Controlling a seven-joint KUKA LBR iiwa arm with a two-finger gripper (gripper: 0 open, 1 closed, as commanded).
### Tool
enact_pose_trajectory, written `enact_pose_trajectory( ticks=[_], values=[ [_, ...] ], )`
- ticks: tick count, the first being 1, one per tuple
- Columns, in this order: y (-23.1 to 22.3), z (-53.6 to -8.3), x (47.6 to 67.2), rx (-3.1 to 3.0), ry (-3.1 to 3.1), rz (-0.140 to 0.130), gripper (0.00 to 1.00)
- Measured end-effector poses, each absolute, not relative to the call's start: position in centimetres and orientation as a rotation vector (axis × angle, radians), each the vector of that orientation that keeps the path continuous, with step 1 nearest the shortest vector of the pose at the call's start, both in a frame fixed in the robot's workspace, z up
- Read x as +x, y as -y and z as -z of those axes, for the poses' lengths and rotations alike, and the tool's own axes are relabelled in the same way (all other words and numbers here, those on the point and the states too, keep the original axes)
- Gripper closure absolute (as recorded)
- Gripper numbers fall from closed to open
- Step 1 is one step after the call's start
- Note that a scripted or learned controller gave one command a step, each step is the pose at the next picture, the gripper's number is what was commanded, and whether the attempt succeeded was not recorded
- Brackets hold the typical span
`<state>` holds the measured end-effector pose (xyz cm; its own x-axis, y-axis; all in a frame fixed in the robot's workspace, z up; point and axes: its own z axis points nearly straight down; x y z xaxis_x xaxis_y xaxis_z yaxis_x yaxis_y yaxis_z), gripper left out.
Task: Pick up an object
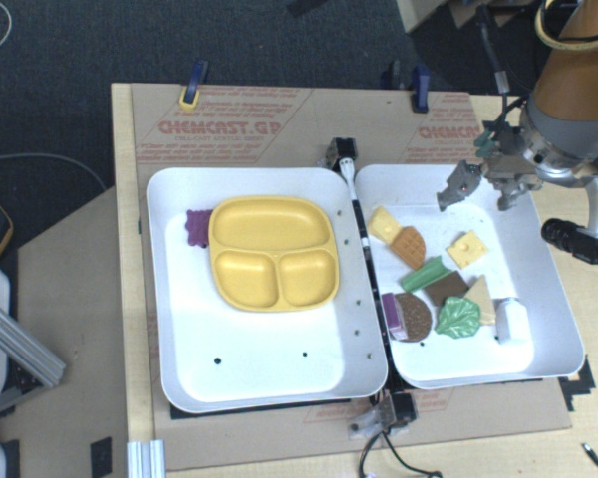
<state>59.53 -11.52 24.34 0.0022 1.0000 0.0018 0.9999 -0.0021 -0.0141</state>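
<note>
No object is yet lifted: the claw (pixel 483 189) is seen open and empty above the right bin (pixel 548 312) at the frame's right, while the yellow block (pixel 466 249) lies below it, ungrasped.

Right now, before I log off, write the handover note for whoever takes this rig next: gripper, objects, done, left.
Gripper: hovering above the upper part of the right bin, fingers spread, nothing between them.
Objects: small toy food pieces clustered in the right bin, among them a yellow cube, a cheese wedge, a green leaf and a brown cookie. The left bin holds a yellow divided tray with a purple piece beside its left edge.
Done: nothing picked yet.
Left: descend on one piece, close on it, lift. The yellow cube sits nearest the gripper and looks least crowded.
</note>
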Motion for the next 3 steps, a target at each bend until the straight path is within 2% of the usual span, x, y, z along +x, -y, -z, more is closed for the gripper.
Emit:
enact_pose_trajectory(
  ticks=[1,3],
  values=[
    [11.5,-25.2,59.7,-2.221,2.222,0.000,0.00],
    [10.3,-15.7,58.5,-2.220,2.219,-0.003,0.00]
  ],
)
